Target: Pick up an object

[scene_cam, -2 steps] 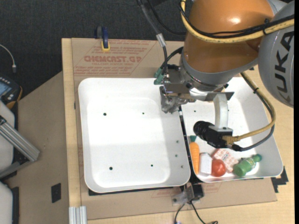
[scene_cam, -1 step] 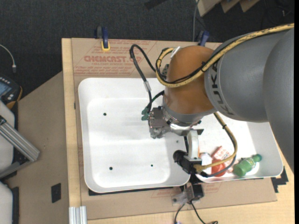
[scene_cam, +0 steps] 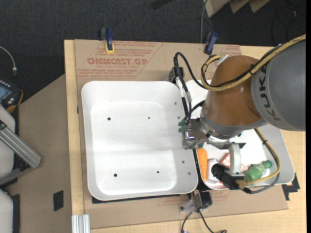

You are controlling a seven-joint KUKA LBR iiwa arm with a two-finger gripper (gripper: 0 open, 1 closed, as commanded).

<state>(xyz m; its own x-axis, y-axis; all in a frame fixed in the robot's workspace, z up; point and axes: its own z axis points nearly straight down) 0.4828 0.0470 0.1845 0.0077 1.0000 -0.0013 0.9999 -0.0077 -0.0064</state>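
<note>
Below, smooth orange carrot (scene_cam: 202, 159) (tapered), glossy bottle (scene_cam: 256, 171).

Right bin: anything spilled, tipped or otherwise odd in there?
Nothing spilled. A green bottle lies on its side in the right bin, and an orange piece sits against its left wall. The arm covers most of it.

We note a brown board-topped bench (scene_cam: 73, 130) printed with red lettering, held at its far edge by two blue clamps (scene_cam: 108, 37). Directly on it sit two shallow white bins side by side: the left bin (scene_cam: 92, 130) lies to the left of the claw (scene_cam: 190, 136), and the right bin (scene_cam: 286, 166) lies beneath and to the right of the claw, largely covered by the arm.
</note>
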